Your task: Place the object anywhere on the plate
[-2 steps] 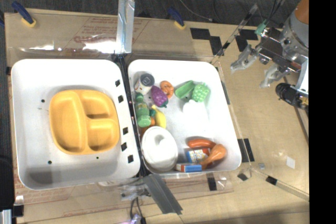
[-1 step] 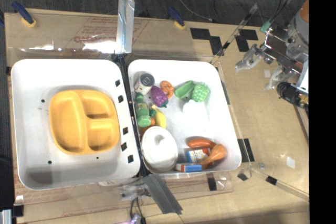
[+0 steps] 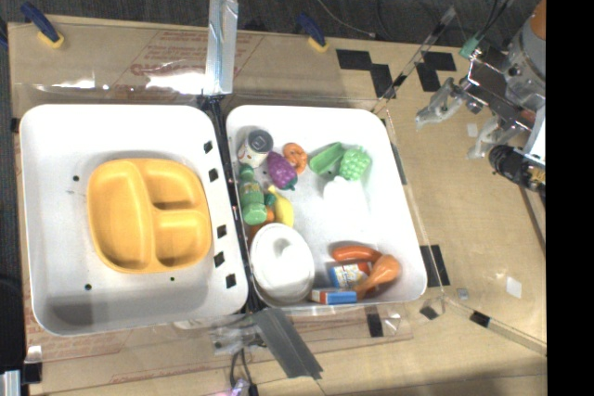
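Observation:
A yellow plate (image 3: 148, 213) with three compartments lies in the left white bin (image 3: 56, 153). The right bin (image 3: 394, 199) holds several toy foods: a purple piece (image 3: 281, 170), a green pepper (image 3: 325, 158), a bumpy green piece (image 3: 355, 164), a red sausage (image 3: 355, 252) and an orange carrot (image 3: 382, 271). My gripper (image 3: 436, 107) hangs outside the right bin, just past its upper right corner, above the bench. Nothing shows in it.
A white bowl (image 3: 281, 260) sits at the right bin's lower left. A grey-lidded can (image 3: 258, 142), a green bottle (image 3: 252, 204) and a small tin (image 3: 345, 274) lie among the toys. A taped divider (image 3: 223, 42) rises between the bins at the back.

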Controlling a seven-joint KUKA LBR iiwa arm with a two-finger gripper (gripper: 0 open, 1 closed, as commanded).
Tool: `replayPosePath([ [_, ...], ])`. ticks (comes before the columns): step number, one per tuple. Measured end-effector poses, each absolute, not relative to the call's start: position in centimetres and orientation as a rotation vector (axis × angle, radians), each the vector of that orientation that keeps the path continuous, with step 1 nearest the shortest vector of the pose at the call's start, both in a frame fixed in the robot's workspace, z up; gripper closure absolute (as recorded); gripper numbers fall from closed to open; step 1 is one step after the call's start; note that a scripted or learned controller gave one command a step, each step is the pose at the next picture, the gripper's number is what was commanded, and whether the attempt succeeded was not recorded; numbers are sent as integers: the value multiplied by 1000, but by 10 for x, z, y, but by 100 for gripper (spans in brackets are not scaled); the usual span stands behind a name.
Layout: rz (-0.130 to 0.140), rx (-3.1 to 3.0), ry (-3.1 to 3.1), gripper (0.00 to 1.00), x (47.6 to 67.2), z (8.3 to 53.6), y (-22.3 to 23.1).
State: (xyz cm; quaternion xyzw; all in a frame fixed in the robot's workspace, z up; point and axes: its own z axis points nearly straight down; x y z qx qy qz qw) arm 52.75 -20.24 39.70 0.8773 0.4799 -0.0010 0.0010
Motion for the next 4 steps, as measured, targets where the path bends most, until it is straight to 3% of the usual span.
replayPosePath([
  [3,0,2803,1416,0,515,414,-195],
  [4,-6,2894,1227,0,490,420,-205],
])
